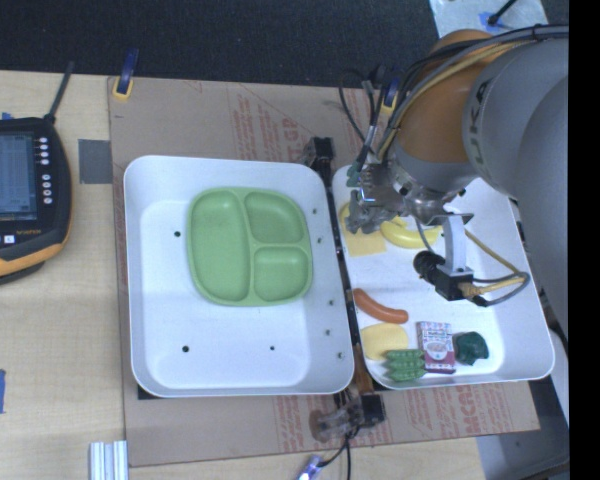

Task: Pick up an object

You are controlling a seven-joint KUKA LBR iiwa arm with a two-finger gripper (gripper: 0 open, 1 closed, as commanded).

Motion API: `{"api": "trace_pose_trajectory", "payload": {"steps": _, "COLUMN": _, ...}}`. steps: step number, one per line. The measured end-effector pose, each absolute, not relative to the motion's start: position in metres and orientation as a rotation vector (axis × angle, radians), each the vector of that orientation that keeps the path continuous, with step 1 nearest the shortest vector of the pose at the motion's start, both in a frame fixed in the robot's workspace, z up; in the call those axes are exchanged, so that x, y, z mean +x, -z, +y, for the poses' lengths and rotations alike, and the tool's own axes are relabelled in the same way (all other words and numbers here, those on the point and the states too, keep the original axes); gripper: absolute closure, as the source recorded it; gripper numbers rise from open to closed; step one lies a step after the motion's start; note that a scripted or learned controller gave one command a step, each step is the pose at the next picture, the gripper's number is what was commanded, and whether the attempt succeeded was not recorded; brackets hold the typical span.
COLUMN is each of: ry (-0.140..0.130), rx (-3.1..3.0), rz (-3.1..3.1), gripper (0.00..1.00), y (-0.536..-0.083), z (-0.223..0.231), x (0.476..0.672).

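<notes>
Cardboard-covered bench [230, 118], two white bins [160, 348].
Gripper [365, 213], finger state unclear, over yellow pieces [368, 243]; hot dog [380, 309] beyond; green divided plate [248, 245] well aside.

Arm [520, 98]: bulky rounded grey casing, smooth and matte, with a broad orange band [442, 118] above the wrist. Black cables [380, 103] loop along the band down to the wrist. Gripper [365, 213]: small metallic assembly, grey and silver. Side attachment [442, 268]: pale bracket carrying a black cylindrical fitting, with thin yellowish wires [500, 280] trailing from it.
</notes>
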State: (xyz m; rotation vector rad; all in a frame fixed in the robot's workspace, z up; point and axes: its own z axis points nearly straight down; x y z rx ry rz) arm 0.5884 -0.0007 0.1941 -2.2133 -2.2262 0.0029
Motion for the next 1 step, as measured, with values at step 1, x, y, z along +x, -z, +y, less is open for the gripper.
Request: {"api": "trace_pose_trajectory", "payload": {"steps": 1, "ry": -0.003, "rx": -2.218, "rz": -2.223, "gripper": 1.0, "y": -0.2073, "z": -0.0648, "x": 0.6135}}
